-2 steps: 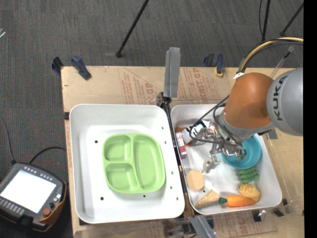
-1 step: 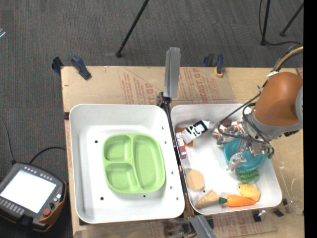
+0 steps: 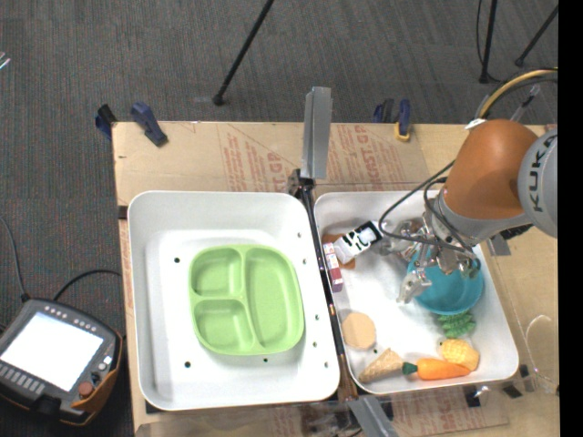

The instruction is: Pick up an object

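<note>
Pick not yet accomplished. The gripper [image 3: 426, 276] hangs low at the 9 o'clock rim of the teal bowl [image 3: 460, 294], which sits at 3 o'clock in the right bin [image 3: 378, 289]. Whether the gripper is apart or together cannot be told. Judged outstanding: grasp and lift.

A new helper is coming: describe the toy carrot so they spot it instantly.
Start at the white bin on the view's right. Go to its near edge. The carrot lies there, the only bright orange piece, between a tan wedge and yellow corn.
</note>
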Controlling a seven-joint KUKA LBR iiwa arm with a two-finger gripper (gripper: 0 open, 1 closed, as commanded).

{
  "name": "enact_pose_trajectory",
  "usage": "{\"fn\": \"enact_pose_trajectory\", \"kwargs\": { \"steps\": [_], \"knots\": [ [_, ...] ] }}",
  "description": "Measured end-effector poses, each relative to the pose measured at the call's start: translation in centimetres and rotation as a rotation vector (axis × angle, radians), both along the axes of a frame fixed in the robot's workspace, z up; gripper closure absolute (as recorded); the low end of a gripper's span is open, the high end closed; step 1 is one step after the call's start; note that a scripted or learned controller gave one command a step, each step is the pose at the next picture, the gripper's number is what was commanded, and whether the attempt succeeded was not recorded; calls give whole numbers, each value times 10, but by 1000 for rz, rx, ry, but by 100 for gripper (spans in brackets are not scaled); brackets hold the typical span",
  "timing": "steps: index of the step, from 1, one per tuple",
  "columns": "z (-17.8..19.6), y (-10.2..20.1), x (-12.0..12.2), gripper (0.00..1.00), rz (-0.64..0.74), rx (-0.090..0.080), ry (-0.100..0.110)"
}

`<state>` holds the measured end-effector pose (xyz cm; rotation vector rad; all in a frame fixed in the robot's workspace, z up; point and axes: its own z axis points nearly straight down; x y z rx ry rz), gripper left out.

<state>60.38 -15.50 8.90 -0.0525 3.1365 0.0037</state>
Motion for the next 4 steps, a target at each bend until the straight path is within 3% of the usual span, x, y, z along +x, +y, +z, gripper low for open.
{"fn": "enact_pose_trajectory", "kwargs": {
  "steps": [1, 2, 3, 4],
  "knots": [
    [-1, -22, -27, 0, 47, 2, 3],
    [-1, -3, -23, 0, 2, 0, 3],
    [0, -5, -12, 0, -32, -1, 1],
    [10, -3, -11, 100, -30, 3, -2]
  ]
}}
